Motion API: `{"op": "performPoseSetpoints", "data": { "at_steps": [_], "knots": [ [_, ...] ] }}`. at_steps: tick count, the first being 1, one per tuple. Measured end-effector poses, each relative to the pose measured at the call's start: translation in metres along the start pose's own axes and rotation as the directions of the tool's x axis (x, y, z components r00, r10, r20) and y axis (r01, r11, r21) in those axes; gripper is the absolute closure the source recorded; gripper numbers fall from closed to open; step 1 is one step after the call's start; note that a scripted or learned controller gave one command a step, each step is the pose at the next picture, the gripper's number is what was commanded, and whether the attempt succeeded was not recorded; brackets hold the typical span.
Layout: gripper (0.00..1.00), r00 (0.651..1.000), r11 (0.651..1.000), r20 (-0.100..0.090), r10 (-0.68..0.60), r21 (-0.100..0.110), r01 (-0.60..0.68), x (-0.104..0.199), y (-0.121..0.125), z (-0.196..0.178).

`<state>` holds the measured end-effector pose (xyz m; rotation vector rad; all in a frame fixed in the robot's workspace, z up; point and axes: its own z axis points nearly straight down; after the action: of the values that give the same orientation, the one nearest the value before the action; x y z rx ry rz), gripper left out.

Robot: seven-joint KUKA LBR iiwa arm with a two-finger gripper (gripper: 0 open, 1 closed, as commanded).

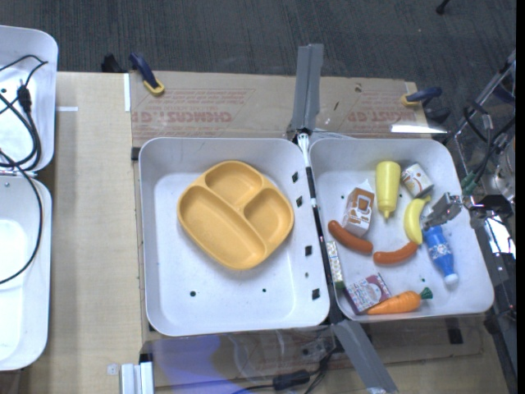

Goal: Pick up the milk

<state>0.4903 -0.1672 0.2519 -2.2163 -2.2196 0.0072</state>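
Observation:
The milk (pixel 359 210) is a small brown-and-white carton lying in the right bin (pixel 472 298), left of centre. My gripper (pixel 444 208) hangs over the right side of that bin, just right of the banana (pixel 414 220) and above the cap of the blue bottle (pixel 439 253). It is well to the right of the milk, with the banana and a yellow mustard bottle (pixel 387 189) in between. Nothing shows held in it.
Also in the right bin are a small white carton (pixel 416 179), two sausages (pixel 350 238) (pixel 395 255), a carrot (pixel 399 303) and a purple packet (pixel 367 291). The left bin (pixel 164 286) holds a yellow divided plate (pixel 236 213).

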Motion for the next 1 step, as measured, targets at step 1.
{"op": "performPoseSetpoints", "data": {
  "at_steps": [1],
  "knots": [
    [0.00,0.999,0.999,0.000,-0.038,0.001,0.038,0.0641,0.0466,0.0725]
  ]
}}
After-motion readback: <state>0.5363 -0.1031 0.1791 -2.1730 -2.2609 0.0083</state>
